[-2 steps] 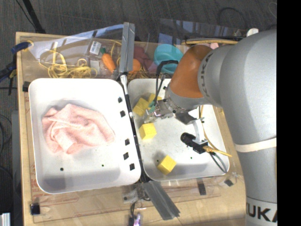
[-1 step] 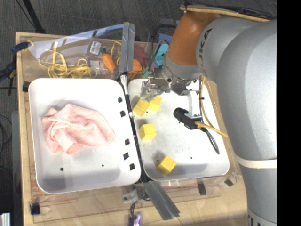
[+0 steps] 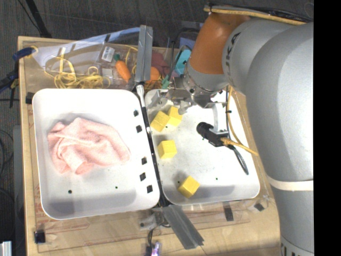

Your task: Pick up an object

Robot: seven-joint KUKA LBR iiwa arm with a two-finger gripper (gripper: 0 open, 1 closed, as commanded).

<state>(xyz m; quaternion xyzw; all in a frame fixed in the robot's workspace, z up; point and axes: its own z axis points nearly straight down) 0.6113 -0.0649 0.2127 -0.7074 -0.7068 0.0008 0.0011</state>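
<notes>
Overhead, the grey arm (image 3: 266, 63) reaches over the right bin (image 3: 234, 180), its pincer (image 3: 178, 99) at that bin's far edge; its width cannot be told. The left bin (image 3: 48, 196) beside it holds a crumpled pink towel (image 3: 85, 145). In the right bin, first yellow cube (image 3: 160, 121) touches second cube (image 3: 175, 116) near the pincer; third cube (image 3: 167, 149) lies mid-bin, fourth cube (image 3: 188, 186) nearer the front.

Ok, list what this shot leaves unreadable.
- Gripper: camera view, its state is masked by the arm above it.
- Right bin: far corner and right rim covered by the arm.
- Clear bag behind the bins: contents jumbled, too small to name.
- Under the pink cloth: hidden.
</notes>
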